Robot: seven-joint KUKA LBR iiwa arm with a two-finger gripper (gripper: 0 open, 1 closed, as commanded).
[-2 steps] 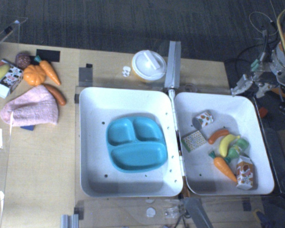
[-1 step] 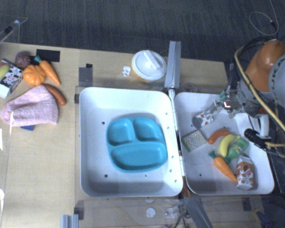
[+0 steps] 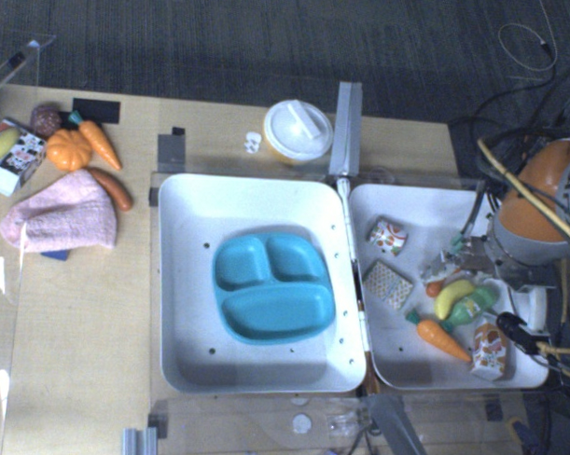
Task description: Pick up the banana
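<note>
Banana [image 3: 453, 293] sits in the right bin [image 3: 392, 361], mid-right, lying at a slant. We see a green item [image 3: 471, 310] touching its lower right side and a small orange-red piece [image 3: 435, 289] at its left end. Carrot [image 3: 442, 337] lies just below it, a printed carton [image 3: 487, 351] to the right of that. Patterned packet [image 3: 388, 283] is left of the banana, a small printed can [image 3: 386, 237] further up.

Hand [image 3: 471, 256] is just above the banana, in clutter; we can't tell whether it's released or clenched. Nothing visibly between it and the banana. Arm [image 3: 538, 207] comes in from the right, orange band up top.

Left bin [image 3: 185, 293] holds a blue divided tray [image 3: 274, 287]. On the worktop [image 3: 76, 336]: white lidded cup [image 3: 298, 131] behind the bins; far left a pink cloth [image 3: 61, 216], small pumpkin [image 3: 67, 149] and another carrot [image 3: 101, 143].
</note>
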